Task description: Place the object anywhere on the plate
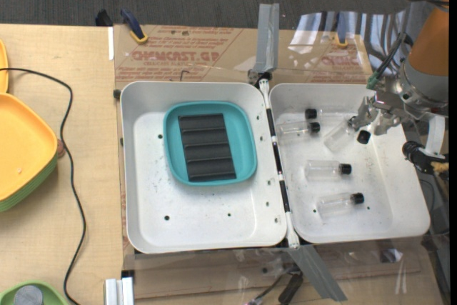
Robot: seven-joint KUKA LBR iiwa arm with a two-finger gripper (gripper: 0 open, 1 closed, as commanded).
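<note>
Hand [373, 119] over upper right part of right bin [400, 221], arm coming in from right edge, orange band above wrist. Fingers point down-left toward a clear vial with black cap [348, 135], tilted, cap end close under the hand. Cannot tell how far open the hand is, and cannot tell if that vial is between the fingers or just lying beside them.

Four more clear vials with black caps in same bin, all lying on bin floor: two near upper left, one at [309, 113] and one just below at [301, 128]; one near middle [328, 169]; one lower down [339, 203]. All apart from each other.

Left bin [143, 211] touching right bin along centre seam. Teal plate [244, 146] sits in upper middle of left bin, rounded-square shape, with dark ribbed insert [206, 147] on it. No vial on plate; plate well apart from hand.

Outside bins: cardboard sheet [186, 52] under back edge of bins, wooden surface [64, 239] to left with black cable [70, 153] running across it, yellow-orange dish [21, 146] at far left edge.
</note>
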